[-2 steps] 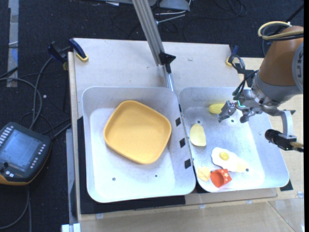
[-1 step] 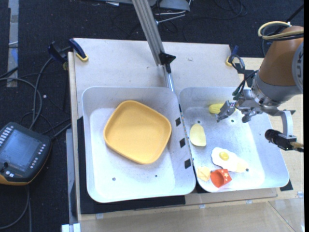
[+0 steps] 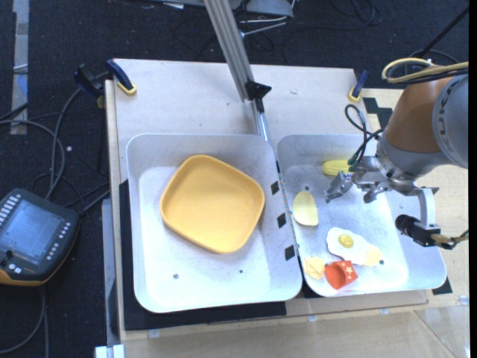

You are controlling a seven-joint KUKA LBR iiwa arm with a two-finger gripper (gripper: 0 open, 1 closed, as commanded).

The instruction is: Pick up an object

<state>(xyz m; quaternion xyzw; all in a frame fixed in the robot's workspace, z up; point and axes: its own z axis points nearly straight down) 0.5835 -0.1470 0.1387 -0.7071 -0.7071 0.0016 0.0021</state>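
Though hanging low over the right bin, not gripping a thing: gripper with jaws spread apart and nothing but bare bin floor between them.

Plenty of candidates to pick up inside that right bin, though:
- yellow corn piece at its far side, just beside the gripper
- pale yellow slice near its left wall, about halfway down
- toy fried egg around its middle, on the near side of the gripper and clear of it
- red piece at its near edge, touching the egg from the look of it
- small pale cheese-ish chunk right next to the red one, tucked into its near left corner

Can't tell exactly what the red piece is, too small.

Grey and orange arm reaching in over the right bin's far right corner.

Directly left of the right bin, edges meeting: left bin, holding one big yellow square plate, sitting flat and turned a bit diagonal.

Well off to the left of both, on the dark floor: handheld control pendant.
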